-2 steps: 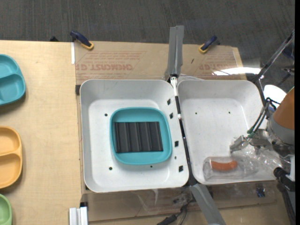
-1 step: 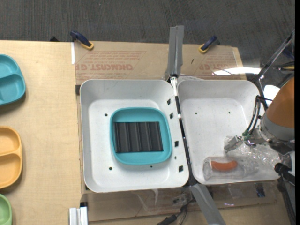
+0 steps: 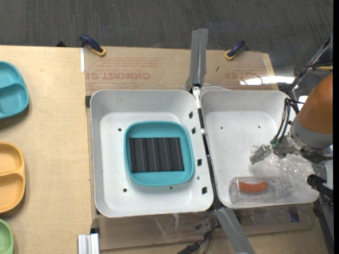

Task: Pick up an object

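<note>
Reach in hand, nothing lifted yet.
Gripper [image 3: 263, 153] hangs in the right bin [image 3: 233, 115] (grip state unclear); next, descend onto the sausage [image 3: 252, 186].

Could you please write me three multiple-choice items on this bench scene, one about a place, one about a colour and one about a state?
1. Where does the teal tray lie?
A. in the left bin
B. in the right bin
C. on the cardboard behind the bins

2. What colour is the sausage inside the clear bag?
A. green
B. orange-red
C. blue

3. How does the bag lie?
A. hanging in the air from the arm
B. draped over the wall between the bins
C. resting on the floor of the right bin

Answers:
1 A, the tray sits in the middle of the left bin.
2 B, it shows orange-red through the plastic.
3 C, it lies flat near the front wall.
</note>
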`<state>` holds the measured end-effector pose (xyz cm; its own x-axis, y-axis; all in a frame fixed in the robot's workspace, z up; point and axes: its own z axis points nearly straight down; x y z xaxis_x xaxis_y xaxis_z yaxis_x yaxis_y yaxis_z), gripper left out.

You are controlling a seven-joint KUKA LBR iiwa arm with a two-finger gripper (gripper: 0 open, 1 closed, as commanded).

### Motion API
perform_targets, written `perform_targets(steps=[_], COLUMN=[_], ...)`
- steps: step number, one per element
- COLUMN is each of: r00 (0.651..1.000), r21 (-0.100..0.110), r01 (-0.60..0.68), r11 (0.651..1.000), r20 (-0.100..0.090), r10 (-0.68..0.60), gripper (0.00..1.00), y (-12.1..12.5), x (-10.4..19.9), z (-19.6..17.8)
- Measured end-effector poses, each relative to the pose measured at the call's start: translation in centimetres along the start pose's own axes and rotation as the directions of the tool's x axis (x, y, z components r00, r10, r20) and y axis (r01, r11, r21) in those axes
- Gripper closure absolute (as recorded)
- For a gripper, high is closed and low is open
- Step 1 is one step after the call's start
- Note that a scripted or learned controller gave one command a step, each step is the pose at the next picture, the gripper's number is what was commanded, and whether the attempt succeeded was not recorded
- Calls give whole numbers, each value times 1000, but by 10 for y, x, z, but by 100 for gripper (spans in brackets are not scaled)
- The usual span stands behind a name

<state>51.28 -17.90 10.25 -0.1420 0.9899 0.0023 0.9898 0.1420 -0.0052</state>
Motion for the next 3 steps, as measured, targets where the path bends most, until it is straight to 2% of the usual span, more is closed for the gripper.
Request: perform_targets(steps=[1,2,3], r00=[999,999,993], r21=[-2,-5,-1], r01=[-32,49,118], r11=[999,999,993], r20=[-14,2,0], r10=[32,-49,-118], gripper=[0,0,0], y=[-36,-34,-11], x=[-30,-2,-3], z=[13,14,10])
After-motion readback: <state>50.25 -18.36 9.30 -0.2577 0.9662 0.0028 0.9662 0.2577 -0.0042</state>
